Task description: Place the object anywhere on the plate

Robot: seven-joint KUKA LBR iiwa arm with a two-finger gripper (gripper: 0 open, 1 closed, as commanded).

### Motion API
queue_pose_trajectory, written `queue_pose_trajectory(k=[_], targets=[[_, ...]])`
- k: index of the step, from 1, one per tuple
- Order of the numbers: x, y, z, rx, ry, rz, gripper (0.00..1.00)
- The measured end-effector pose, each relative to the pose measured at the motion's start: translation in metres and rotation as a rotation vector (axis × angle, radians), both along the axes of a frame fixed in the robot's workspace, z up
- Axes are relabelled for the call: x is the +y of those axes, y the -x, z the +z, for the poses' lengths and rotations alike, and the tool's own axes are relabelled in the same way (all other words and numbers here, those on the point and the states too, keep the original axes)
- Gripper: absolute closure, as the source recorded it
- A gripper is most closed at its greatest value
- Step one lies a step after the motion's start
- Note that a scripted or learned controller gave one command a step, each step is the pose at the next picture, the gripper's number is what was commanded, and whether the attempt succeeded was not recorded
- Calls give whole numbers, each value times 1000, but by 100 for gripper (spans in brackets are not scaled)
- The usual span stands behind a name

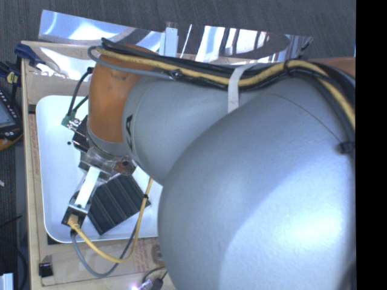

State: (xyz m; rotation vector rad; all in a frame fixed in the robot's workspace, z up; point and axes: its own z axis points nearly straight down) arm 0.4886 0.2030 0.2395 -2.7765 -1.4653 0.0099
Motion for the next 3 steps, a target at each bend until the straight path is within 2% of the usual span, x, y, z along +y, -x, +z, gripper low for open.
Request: queue_pose_trajectory(k=[1, 2, 3], targets=[[17, 13, 144, -10, -5, 188, 100], [-44, 13, 71, 0, -5, 604, 100], [13, -61, 106, -4, -5, 745, 100]])
